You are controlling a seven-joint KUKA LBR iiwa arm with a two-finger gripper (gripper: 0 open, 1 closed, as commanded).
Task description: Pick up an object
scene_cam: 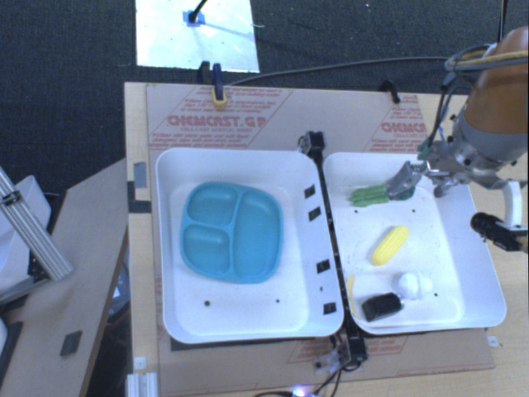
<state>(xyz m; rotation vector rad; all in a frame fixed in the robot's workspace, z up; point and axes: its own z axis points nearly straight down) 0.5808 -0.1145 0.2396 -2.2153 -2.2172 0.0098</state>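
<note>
The left bin [178,246] carries a blue divided plate [231,231] near its middle: wide, flat and stiff, with smooth lips that two narrow fingers would likely slip off, so a poor candidate.

In the right bin [471,259], going across, a green piece [369,195] lies close to the back edge, long and thin, probably a light plastic toy vegetable. The gripper [405,182] sits right at its right end, seemingly touching or overlapping it. I cannot tell whether the jaws are parted or closed, nor whether the piece is between them. If this is the target, I judge it best taken across its narrow width near the middle, since a hold at the tip may let it swing or slide out.

A yellow corn-like piece [389,245] lies tilted near the bin's middle: rounded, probably light and a little slick, best pinched across its short axis.

Near the front edge a black block [382,306] lies touching a white rounded thing [412,286]. Being so close, they would crowd the fingers.
</note>
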